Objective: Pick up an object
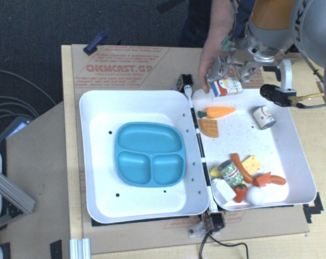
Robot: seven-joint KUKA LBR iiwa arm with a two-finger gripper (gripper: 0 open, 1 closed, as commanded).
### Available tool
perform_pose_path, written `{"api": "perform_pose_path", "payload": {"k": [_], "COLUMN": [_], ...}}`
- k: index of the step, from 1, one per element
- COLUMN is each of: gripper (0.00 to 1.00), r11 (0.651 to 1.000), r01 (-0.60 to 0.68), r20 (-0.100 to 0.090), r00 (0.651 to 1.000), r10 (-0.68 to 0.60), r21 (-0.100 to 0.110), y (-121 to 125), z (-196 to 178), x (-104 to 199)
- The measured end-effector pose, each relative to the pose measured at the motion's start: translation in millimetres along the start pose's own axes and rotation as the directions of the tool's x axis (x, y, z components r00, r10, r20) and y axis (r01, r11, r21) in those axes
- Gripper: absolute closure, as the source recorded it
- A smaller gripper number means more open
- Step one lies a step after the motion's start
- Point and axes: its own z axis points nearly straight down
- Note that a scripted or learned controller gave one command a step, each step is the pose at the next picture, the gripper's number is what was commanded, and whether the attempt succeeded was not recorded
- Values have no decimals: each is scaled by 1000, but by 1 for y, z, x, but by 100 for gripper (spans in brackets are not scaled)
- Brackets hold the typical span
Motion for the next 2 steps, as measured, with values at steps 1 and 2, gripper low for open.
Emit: {"api": "perform_pose_path", "payload": {"k": [1,2], "gripper": [100,0], "r11": [1000,1000], "r01": [0,0], "r20": [-1,-1], "r00": [1000,1000], "r10": [0,0], "r21": [2,2], "y": [-30,-30], "z": [-3,-3], "x": [24,24]}}
